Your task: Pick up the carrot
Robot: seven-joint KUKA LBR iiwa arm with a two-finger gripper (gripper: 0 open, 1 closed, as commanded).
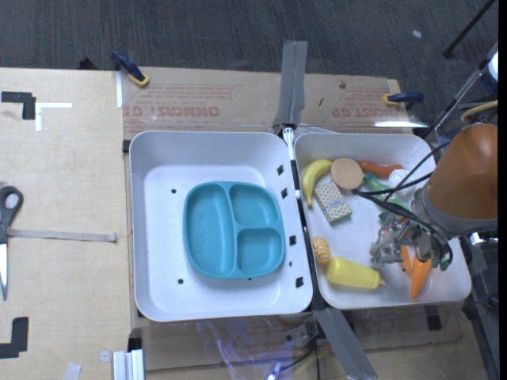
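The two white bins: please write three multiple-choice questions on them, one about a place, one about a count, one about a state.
1. Where is the carrot?
A. right bin, near corner
B. left bin
C. on the cardboard

2. How many compartments has the blue plate?
A. two
B. three
C. five

3. How does the yellow bottle rest?
A. upright
B. lying down
C. on the plate

Answers: 1 A, it lies beside the pincer in the right bin; 2 B, ridges divide three sections; 3 B, its long side lies on the bin floor.

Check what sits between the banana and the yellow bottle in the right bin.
In the camera view, a small patterned box and a corn cob lie between the banana and the yellow bottle.
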